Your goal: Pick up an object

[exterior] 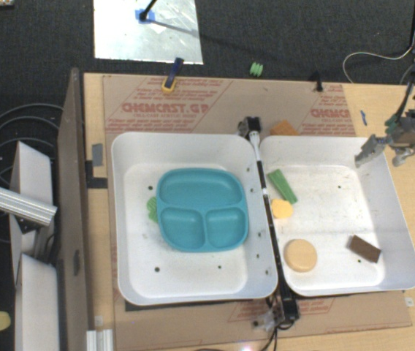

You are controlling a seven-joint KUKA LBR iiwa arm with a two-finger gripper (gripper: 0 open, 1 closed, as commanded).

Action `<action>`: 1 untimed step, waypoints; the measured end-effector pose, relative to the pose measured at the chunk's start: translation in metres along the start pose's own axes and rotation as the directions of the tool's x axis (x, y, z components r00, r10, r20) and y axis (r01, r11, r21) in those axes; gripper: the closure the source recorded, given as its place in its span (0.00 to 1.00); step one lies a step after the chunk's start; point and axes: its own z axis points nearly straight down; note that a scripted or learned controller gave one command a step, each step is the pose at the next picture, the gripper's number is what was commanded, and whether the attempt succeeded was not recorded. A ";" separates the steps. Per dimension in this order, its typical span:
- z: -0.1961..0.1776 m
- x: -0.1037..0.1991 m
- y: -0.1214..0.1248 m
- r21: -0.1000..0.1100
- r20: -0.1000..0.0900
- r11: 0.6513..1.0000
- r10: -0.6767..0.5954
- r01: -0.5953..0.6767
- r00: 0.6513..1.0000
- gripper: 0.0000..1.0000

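Cardboard-topped bench, two white bins. My gripper hovers at the right bin's 2 o'clock corner; can't tell its jaw state. Candidates: green block, yellow piece, tan disc, brown block. I'd worry the green and yellow, touching the divider, block a finger.

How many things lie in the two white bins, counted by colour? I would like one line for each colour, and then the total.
Teal: 1, the divided tray
Green: 2, the block and the piece partly hidden at the tray's left edge
Yellow: 1, the small piece
Tan: 1, the round disc
Brown: 1, the block
Total: 6
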 end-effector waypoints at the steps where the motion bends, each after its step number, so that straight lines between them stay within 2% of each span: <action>1: 0.127 0.118 -0.023 0.014 -0.010 1.000 -0.009 0.009 1.000 0.00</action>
